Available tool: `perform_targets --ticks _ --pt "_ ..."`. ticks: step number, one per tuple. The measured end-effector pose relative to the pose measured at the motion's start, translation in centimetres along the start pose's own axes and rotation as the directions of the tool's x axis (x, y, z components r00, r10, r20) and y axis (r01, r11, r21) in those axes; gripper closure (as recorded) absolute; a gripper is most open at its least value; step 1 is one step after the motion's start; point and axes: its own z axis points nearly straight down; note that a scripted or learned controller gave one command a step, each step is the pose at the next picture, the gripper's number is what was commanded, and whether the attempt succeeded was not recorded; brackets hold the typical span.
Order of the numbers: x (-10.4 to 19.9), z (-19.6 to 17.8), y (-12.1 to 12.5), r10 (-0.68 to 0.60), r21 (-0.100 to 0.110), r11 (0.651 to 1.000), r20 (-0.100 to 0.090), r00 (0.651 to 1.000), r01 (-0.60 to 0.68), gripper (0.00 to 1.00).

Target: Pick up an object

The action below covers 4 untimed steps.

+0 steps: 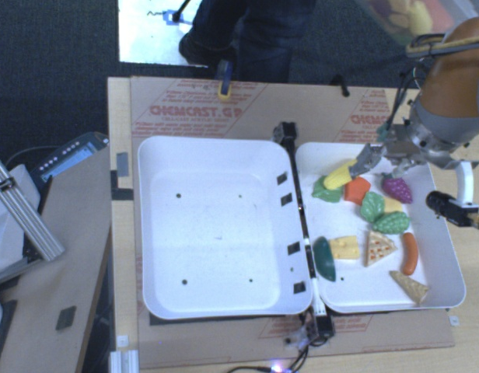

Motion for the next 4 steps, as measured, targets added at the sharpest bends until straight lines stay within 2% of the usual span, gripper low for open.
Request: perform_targets --ticks 1,2,3,4 --pt "-3.3 9.6 6.6 -0.001 -0.006 1.0 0.003 1.0 0.001 0.0" --pt "0.8 15.8 7.3 -0.005 0.001 1.0 -0.001 1.0 0.005 0.0" --pt "0.5 14.3 7.5 -0.004 -0.005 1.0 0.0 1.0 0.004 1.0" --pt "6.7 4.8 7.6 -0.007 -0.011 1.0 -0.001 1.0 0.007 1.0"
